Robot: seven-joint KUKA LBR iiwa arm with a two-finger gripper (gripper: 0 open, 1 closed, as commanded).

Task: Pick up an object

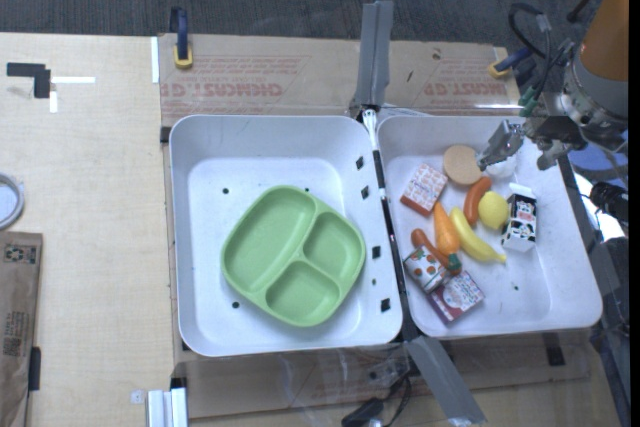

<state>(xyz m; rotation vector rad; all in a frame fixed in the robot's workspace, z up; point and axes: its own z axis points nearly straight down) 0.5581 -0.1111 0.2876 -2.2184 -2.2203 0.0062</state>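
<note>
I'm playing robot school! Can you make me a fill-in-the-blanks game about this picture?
1. The green plate lies in the ___ bin.
2. The green plate has ___ compartments.
3. The toy food, like the banana, lies in the ___ bin.
4. The robot's hand hovers over the ___ bin.

Missing words: left; three; right; right

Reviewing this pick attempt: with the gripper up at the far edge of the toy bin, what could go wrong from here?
The toys lie packed together: the lemon touches the banana and the milk carton, so closing on one may nudge or drag a neighbour. The gripper hangs close to the round cookie and the right bin's far wall, so a straight descent might clip either. The rounded lemon and cookie could slip from a two-finger pinch.
</note>
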